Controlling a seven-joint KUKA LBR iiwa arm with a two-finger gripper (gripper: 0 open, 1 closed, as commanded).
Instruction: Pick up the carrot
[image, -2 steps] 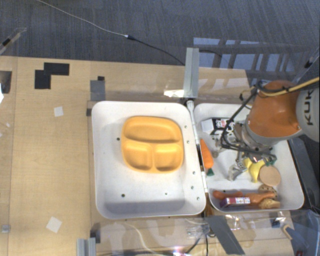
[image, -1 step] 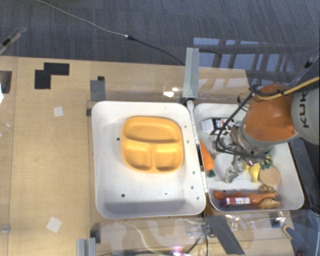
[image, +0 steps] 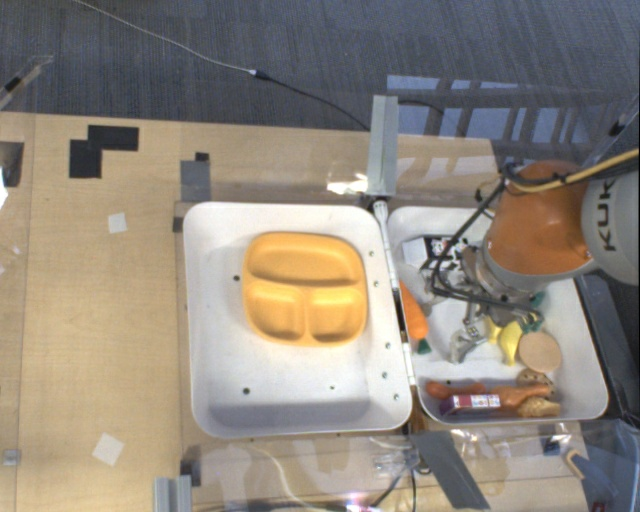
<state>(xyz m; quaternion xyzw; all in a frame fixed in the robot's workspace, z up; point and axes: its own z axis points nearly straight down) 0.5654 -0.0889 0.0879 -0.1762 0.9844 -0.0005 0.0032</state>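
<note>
- Wood-toned benchtop (image: 90, 330) carries two shallow white bins side by side, viewed from above at a slant.
- Nearest the camera, along the front wall of the right bin (image: 590, 385), lie a hot dog (image: 487, 399) and a small brown piece of toy food too small to identify.
- Just behind them sit a round tan disc (image: 540, 352) and a yellow toy fruit (image: 511, 340).
- The gripper (image: 465, 343) hangs low over the right bin's middle; whether its metal fingers are apart or together cannot be told, and nothing is seen between them.
- The carrot (image: 414, 316) lies against the right bin's left wall, just left of the gripper, untouched.
- In the left bin (image: 215, 300), a yellow divided plate (image: 305, 286) rests near centre.
- Farther back, the arm's orange band (image: 535, 225) looms over the right bin's far end.
</note>
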